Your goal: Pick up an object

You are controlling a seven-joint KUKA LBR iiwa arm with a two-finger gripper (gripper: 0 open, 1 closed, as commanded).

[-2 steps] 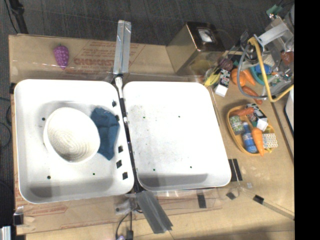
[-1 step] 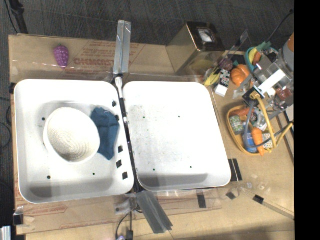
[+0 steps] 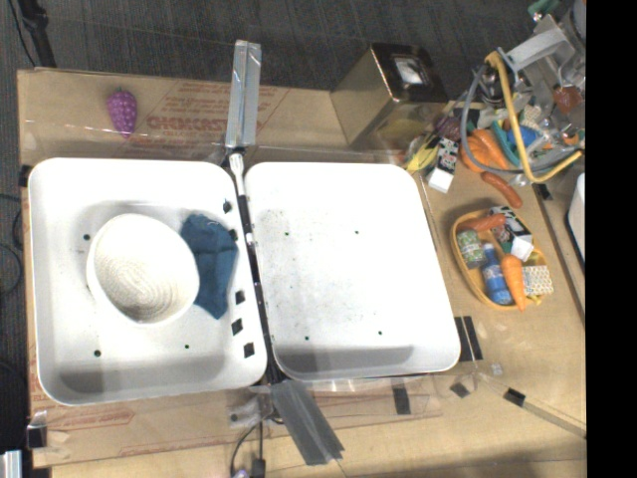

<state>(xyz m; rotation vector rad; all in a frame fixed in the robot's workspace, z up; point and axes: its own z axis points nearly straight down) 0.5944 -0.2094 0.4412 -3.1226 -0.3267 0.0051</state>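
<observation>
Inside left shallow white bin [image 3: 60, 267]: round white woven hat [image 3: 144, 267] touching crumpled dark blue cloth [image 3: 212, 262] | gripper state: cannot tell | advice: descend onto cloth's bunched folds, easier to pinch than hat's broad dome.

A tan worktop [image 3: 518, 366] carries two white bins [image 3: 60, 366] side by side; dark carpet floor [image 3: 149, 18] lies beyond; a brown cardboard box [image 3: 383, 98] stands at the far edge.

Slanted overhead view of both bins [image 3: 60, 182]
</observation>
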